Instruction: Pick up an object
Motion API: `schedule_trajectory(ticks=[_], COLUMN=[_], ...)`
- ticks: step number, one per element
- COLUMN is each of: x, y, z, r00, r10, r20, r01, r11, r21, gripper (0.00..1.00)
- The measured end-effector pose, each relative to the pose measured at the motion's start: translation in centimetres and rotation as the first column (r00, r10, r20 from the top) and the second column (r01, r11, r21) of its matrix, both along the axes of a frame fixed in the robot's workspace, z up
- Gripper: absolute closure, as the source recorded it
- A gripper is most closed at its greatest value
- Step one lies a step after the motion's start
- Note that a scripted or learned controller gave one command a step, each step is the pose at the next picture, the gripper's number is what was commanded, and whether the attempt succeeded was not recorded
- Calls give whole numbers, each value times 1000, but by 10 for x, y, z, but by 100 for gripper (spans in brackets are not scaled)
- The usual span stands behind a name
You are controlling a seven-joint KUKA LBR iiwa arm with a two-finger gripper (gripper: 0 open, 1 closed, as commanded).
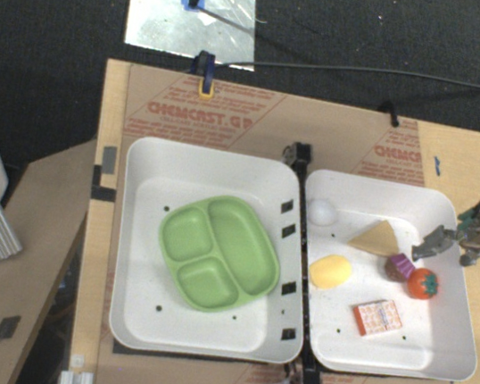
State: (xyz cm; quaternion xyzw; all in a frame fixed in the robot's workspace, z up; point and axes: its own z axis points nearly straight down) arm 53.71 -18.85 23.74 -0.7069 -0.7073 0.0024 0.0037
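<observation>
Grey metal of the gripper (450,246) is seen at the right edge, over the right bin (449,355); the arm is cut off by the frame. Its fingers are spread, and nothing is held between them. Just below lie a purple item (398,266), too small to identify, and a tomato (423,283). "CHEMCAST GP" is printed on the brown board (200,110); the print on the red box (378,318) is unreadable.

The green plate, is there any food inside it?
No. The green plate sits in the left bin, its three compartments bare. The bin floor under it is covered, so nothing there can be seen.
</observation>
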Motion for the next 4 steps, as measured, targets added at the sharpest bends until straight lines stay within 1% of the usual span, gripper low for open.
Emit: schedule_trajectory(ticks=[1, 2, 3, 4], x=[2, 7, 8, 8], y=[0, -6, 4, 5], z=[5, -40, -87, -127], r00=[1000, 1000, 1000, 1000], r10=[3, 1, 1, 5], r20=[10, 7, 7, 14], r01=[-3, -1, -1, -4], r11=[1000, 1000, 1000, 1000], r21=[-2, -2, -1, -3], gripper=[0, 0, 0, 0])
